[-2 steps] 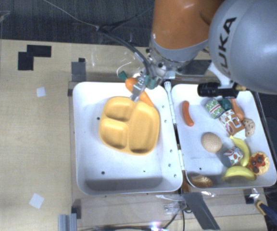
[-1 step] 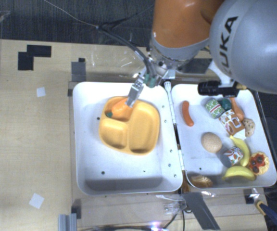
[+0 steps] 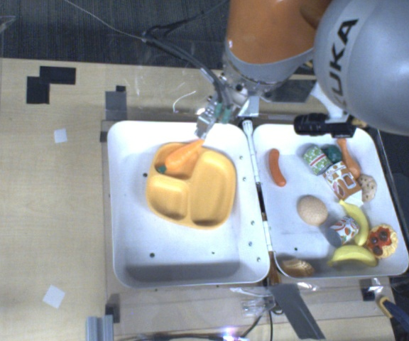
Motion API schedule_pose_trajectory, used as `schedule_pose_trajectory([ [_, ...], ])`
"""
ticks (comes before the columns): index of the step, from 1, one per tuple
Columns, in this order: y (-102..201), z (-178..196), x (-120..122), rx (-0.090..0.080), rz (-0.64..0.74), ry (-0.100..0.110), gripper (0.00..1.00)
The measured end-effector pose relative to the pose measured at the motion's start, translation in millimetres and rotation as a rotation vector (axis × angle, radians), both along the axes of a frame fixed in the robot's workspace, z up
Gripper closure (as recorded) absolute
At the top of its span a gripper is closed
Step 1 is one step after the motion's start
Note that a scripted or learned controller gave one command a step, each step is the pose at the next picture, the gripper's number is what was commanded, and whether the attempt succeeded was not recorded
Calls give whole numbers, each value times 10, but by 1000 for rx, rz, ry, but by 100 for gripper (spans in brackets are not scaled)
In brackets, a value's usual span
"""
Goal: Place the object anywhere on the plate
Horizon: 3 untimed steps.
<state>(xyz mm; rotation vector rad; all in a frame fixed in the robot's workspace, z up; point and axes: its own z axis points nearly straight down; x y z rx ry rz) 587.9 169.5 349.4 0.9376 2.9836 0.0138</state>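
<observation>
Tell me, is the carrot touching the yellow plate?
Touching. The camera view shows the carrot lying across the back rim of the yellow plate, its green end down in the plate's small compartment, with no gap between them.

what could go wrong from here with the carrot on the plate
1. The carrot lies on the far rim of the yellow plate, partly across a compartment edge; it may roll or tip off into the left bin.
2. The gripper hangs right above the carrot's tip; a careless move might nudge it or shift the plate.
</observation>
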Motion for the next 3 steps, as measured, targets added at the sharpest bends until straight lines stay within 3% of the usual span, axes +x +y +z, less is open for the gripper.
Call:
schedule_pose_trajectory([
  [1,239,372,-168,-3,203,4,100],
  [2,624,260,-123,-5,429,5,100],
  [3,623,263,-122,-5,429,4,0],
])
